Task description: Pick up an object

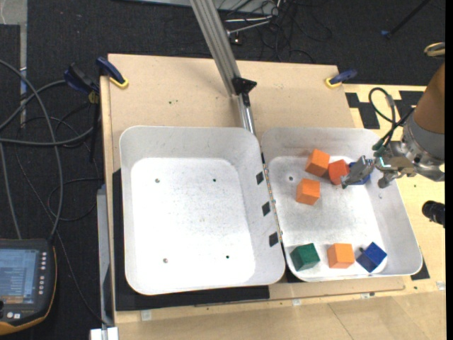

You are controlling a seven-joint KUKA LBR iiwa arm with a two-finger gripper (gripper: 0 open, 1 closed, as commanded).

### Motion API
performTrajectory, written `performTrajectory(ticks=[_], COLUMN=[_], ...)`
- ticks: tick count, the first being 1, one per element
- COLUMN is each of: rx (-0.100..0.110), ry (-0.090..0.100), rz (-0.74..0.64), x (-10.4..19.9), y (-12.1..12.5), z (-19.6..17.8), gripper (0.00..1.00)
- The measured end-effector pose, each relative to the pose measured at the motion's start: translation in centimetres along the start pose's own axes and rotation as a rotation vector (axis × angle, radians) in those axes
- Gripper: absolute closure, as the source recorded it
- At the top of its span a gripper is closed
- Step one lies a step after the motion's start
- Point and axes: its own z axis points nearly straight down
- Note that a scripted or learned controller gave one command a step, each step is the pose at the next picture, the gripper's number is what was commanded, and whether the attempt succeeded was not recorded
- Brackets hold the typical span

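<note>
My gripper (pixel 368 178) hangs over the upper right part of the right bin (pixel 396 225), its two fingers spread apart and open. Nothing sits clearly between them. A small blue piece (pixel 363 178) peeks out beside the left fingertip (pixel 351 180), mostly hidden. A red block (pixel 337 170) lies just left of that fingertip, touching an orange block (pixel 318 162). Another orange block (pixel 308 190) lies lower left of them. Along the bin's near edge sit a green block (pixel 306 256), an orange block (pixel 340 255) and a blue block (pixel 371 256).
The left bin (pixel 187 204) stands beside the right one, divided from it by a rim with black clips (pixel 267 207). A slanted metal pole (pixel 216 34) crosses the back of the bench. Cables trail off to the left and right.
</note>
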Motion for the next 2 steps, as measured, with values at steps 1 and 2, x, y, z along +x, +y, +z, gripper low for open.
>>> performTrajectory(ticks=[1,2], rx=[-0.003,0.0], ry=[-0.001,0.0], rz=[0.001,0.002], x=[0.0,0.0], y=[0.1,0.1], z=[-0.2,4.1], gripper=[0.0,0.0])
